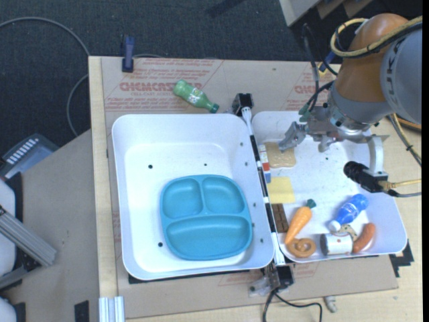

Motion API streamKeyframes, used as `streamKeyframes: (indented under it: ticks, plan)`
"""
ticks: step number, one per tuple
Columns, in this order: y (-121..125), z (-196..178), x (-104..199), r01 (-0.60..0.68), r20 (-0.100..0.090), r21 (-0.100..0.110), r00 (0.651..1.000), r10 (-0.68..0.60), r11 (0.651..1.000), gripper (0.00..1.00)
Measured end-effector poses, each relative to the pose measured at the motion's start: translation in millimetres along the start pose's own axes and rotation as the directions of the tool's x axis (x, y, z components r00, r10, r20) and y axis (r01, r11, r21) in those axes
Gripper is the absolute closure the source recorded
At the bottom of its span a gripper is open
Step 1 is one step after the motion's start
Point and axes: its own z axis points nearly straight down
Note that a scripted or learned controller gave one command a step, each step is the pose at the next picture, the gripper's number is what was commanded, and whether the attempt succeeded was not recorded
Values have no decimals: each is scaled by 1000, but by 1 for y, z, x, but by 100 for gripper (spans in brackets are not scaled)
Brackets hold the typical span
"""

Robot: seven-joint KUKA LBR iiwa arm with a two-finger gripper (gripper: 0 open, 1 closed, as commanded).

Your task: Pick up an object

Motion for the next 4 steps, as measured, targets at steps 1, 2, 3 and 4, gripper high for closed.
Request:
streamKeyframes:
  ticks: [1, 2, 3, 4]
  plan:
    - [-84, 79, -19, -4, 0, 5, 1000, 4, 1000, 0]
    - [-116, 98, -19, -3, 1, -5, 1000, 3, 1000, 0]
    - [-116, 98, -23, -1, -1, -4, 1000, 1, 1000, 0]
    - [-116, 98, -24, -1, -2, -4, 1000, 1, 1000, 0]
